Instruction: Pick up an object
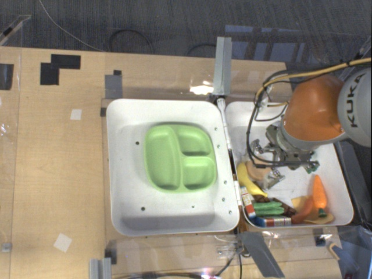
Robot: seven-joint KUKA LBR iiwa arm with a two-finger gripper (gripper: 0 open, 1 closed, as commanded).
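Over the right-hand white bin (343,182) hangs the grey arm (354,106), reaching in from the right, its orange band (311,110) bulging above the wrist and black cables looping round its left side. Below the band the claw (273,176) points down into the bin, just above the heap of things at the near end; its metal parts blur against the clutter, so I cannot tell whether it stands wide or narrow, and nothing can be seen gripped in it. Just beside it to the left lies a yellow banana (249,183), slanting along the bin's left wall. Nearer the front edge lie a green marker (268,207) and a red one (273,220), side by side, touching or nearly so. To the right an orange carrot (318,192) stands tilted against a brown and yellow lump (308,211) that I cannot name. The left-hand white bin (125,173) holds a light green divided plate (179,157), with three compartments, lying flat near the middle. Both bins sit on a pale wooden surface (52,173), with grey metal brackets (222,65) at their edges.
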